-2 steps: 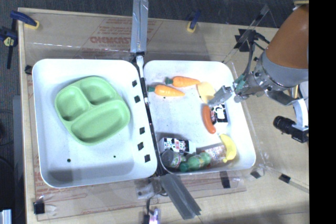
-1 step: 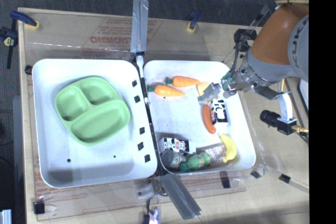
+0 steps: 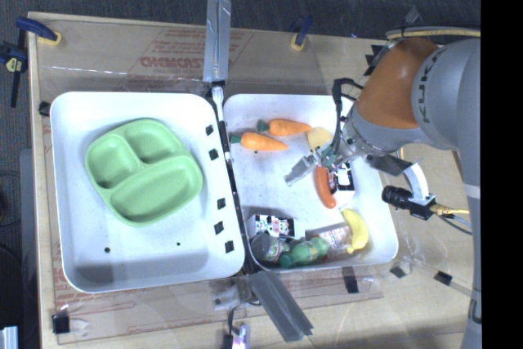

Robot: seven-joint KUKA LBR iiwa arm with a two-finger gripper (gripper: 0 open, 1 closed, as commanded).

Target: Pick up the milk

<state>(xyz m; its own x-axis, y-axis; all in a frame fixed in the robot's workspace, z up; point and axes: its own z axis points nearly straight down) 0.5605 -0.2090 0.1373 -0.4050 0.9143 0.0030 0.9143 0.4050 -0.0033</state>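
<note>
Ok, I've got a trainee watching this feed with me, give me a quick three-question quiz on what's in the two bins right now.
1. True or false: the green plastic divided plate lies in the right white bin.
2. How many orange toy carrots with green tops lie side by side near the right bin's far wall?
3. Which sits nearest the right bin's front right corner? A) the yellow toy banana B) the small black-and-white milk carton C) the red-orange toy sausage

Key:
1. False; it lies in the left white bin.
2. Two.
3. A. The carton lies further left along the front wall; the sausage lies below the gripper.
</note>
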